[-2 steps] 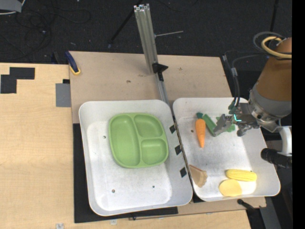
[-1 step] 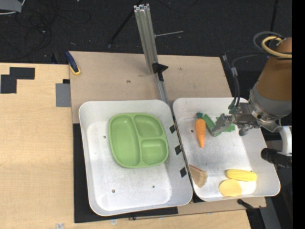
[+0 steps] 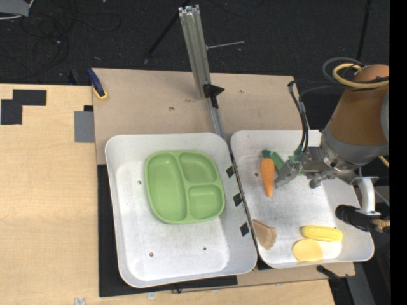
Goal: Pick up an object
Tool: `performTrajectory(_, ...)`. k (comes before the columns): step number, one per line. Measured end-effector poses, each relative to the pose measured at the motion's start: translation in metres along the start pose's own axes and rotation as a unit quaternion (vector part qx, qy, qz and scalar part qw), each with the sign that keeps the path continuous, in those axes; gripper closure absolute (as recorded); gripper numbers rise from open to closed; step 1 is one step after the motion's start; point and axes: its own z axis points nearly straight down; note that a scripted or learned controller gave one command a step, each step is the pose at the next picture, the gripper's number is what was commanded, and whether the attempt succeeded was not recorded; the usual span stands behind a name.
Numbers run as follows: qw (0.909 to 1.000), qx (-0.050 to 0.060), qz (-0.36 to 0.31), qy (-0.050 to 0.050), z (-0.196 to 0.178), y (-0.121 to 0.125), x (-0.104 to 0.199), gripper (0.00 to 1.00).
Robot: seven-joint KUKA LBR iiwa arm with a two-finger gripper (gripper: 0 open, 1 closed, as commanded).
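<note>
Reaching in from the right, the grey arm [image 3: 359, 122] with its orange band hangs over the right bin [image 3: 346, 250], and its gripper [image 3: 287, 173] points left, low over the bin floor. How wide the fingers stand cannot be told from this slanted view; nothing shows between them.

Well to the left of the fingers lies the left bin [image 3: 172, 253], which holds a green divided plate [image 3: 185, 186] with three compartments, resting flat near the bin's middle. An aluminium post [image 3: 196, 49] rises from the bench behind the seam of the two bins, up and to the left of the fingers.

Just to the left of the fingertips, close enough that touching cannot be ruled out, lies a toy carrot [image 3: 268, 176], its green top toward the back of the bin and its orange tip toward the front. Below and to the right of the fingers, near the front edge of the right bin, lie a yellow corn cob [image 3: 322, 234] and, touching it on the near side, a rounder yellow piece [image 3: 308, 251]. Below and a little left of the fingers, by the bin's left wall, sits a brown wedge-shaped piece [image 3: 265, 234].
</note>
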Motion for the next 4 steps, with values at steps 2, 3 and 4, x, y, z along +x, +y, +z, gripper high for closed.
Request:
performTrajectory(2, 1.0, 0.0, 0.0, 0.0, 0.108, 0.016, -0.006, 0.0)
performTrajectory(3, 1.0, 0.0, 0.003, 0.0, 0.097, 0.015, -0.007, 1.0)
performTrajectory(4, 1.0, -0.004, -0.001, -0.001, 0.035, 0.021, -0.006, 1.0)
